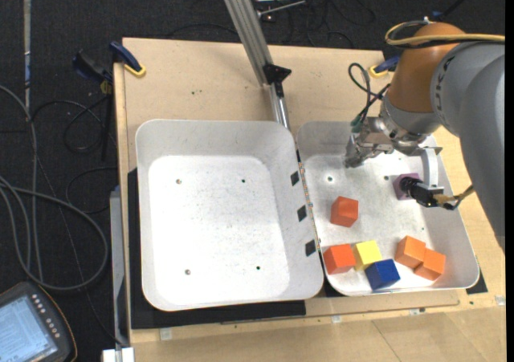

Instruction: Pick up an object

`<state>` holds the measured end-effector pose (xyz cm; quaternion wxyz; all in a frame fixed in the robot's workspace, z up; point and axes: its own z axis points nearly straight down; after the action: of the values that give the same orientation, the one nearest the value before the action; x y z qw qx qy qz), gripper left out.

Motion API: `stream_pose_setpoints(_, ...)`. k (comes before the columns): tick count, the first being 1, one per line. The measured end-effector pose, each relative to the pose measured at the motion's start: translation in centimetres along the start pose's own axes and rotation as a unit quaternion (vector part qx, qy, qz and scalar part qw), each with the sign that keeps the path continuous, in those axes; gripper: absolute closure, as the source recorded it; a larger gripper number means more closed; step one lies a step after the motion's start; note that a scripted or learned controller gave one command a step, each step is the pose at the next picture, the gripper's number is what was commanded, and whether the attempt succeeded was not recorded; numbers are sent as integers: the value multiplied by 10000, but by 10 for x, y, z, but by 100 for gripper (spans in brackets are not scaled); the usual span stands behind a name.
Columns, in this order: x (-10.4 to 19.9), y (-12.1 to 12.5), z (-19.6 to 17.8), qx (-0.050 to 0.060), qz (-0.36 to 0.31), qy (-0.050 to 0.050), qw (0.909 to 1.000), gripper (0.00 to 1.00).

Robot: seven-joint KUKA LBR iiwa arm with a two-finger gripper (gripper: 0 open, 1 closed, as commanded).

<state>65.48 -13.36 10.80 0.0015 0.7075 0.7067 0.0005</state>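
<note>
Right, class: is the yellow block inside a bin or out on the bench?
Inside. The yellow block lies in the right bin, near its front wall.

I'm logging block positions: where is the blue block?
The blue block sits in the right bin near its front edge, touching the yellow block.

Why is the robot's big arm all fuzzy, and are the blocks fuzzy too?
In the camera view, the arm sits close to the lens, so it looks soft; the blue block and yellow block look sharper. Light is even, leaving small shadows in the right bin.
</note>
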Motion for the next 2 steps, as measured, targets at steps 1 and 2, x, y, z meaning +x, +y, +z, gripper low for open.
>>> stream_pose_setpoints(1, 6, 10, -58, -26, -22, -1, 10000, 100)
stream_pose_setpoints(2, 6, 12, -112, -26, -20, -3, 10000, 100)
